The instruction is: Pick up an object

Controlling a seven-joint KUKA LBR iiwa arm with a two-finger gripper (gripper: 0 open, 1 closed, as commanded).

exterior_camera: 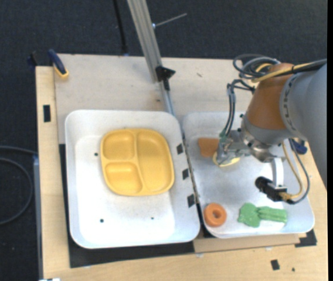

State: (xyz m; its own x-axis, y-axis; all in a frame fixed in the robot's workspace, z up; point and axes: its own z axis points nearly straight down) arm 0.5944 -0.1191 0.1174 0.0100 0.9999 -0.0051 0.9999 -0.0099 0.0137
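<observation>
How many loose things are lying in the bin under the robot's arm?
4 that I can see: an orange ring at the near left corner, a green toy beside it, a brown block and a pale yellow piece by the gripper. The arm may hide more.

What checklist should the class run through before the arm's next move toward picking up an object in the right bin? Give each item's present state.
1. Gripper is over the right bin: ok.
2. An object sits at the gripper: ok, a pale yellow item lies right under it, beside a brown block.
3. Object seen between the fingers: cannot tell, the wrist hides them.
4. Other targets within the bin: ok, an orange ring and a green toy lie near the front edge, apart from each other.
5. Left bin contents out of the way: ok, the yellow divided plate lies there alone.
</observation>
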